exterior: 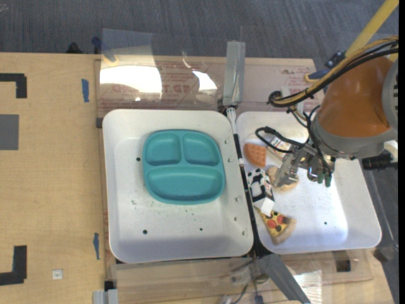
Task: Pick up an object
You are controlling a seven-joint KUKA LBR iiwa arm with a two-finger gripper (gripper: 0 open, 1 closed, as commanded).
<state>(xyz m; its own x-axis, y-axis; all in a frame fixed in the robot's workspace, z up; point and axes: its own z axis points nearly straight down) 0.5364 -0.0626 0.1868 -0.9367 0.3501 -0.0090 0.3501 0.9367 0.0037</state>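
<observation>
My gripper (286, 171) reaches down into the right bin (342, 223) near its left side, under the grey arm with the orange band (354, 103). It is right over a small tan round object (286, 182), which it partly hides. An orange ridged toy (255, 152) lies just to the left of the gripper. A black and white object (257, 183) sits against the bin's left wall. A toy pizza slice (279, 227) lies nearer the front, with a small white piece (266, 206) beside it.
The left bin (123, 233) bears a teal divided plate (183, 166) in its middle. Black and yellow cables (297, 94) trail from the arm over the right bin's back edge. A grey post (234, 75) stands behind the wall between the bins.
</observation>
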